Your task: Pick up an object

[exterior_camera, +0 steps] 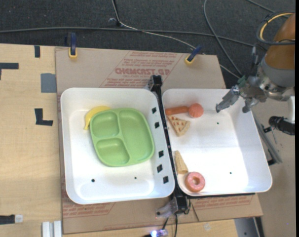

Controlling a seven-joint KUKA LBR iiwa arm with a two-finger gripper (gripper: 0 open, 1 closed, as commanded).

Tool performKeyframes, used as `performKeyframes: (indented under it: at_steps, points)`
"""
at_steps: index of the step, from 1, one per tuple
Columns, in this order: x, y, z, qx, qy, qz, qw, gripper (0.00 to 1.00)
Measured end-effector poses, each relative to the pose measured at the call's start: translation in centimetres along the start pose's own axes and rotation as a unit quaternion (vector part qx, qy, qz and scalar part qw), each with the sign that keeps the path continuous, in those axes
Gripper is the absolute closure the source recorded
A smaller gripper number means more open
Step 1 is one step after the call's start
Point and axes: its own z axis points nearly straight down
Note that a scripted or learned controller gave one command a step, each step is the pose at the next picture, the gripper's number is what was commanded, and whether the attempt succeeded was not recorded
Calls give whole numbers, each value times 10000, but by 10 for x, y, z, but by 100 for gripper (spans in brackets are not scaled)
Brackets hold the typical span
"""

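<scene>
wooden bench [21, 147], cardboard sheet [139, 68], two white bins [70, 172]

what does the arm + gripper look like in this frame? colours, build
The arm has a grey body with an orange band above the wrist. The gripper is metallic grey with two thin dark fingers. A black fitting sticks out just below the wrist.

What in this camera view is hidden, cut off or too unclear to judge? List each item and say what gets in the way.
1. Banana: mostly hidden under the green plate; one end shows.
2. Arm: cut off by the right edge of the view.
3. Cone: its lower end is covered by the donut.
4. Gripper: over the right bin's upper right rim; too small and blurred to judge its fingers.
</scene>
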Motion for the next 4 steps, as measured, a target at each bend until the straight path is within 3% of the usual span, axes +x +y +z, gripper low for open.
performKeyframes:
  at_steps: [1,4]
  points:
    - [1,3,-9,-67,-14,-19,10000,0]
    - [0,2,136,-75,-26,-26,10000,0]
